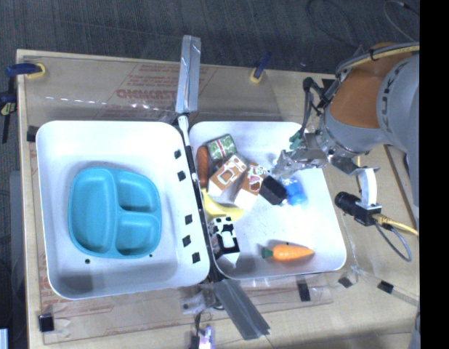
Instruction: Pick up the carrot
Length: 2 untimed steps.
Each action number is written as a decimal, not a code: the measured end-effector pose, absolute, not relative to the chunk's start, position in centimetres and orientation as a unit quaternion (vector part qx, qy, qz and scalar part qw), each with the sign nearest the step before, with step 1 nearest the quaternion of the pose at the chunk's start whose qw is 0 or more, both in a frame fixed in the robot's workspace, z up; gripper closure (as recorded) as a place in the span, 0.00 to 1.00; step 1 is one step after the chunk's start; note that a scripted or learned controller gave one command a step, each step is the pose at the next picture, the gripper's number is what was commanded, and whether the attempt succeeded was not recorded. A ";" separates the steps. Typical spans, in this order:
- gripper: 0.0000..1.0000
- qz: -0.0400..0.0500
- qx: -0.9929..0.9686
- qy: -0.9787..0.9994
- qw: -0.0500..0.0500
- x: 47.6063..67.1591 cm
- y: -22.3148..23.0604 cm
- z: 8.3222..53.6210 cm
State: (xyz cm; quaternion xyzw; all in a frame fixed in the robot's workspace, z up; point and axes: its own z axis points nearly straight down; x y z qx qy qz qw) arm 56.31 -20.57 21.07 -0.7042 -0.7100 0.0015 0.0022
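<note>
From my feed the light is even and fairly bright, coming from above, with the two white bins (108, 133) close to blown out and soft grey shadows along their inner walls. The clear sheet on the worktop (101, 97) throws pale glare streaks near the far edge. Detail is soft and slightly grainy throughout.

The claw (284, 167) hides part of a blue item (295, 193); its finger spacing is unclear.
</note>
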 end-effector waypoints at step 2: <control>0.00 0.001 -0.653 -0.757 0.002 47.6 -21.0 18.3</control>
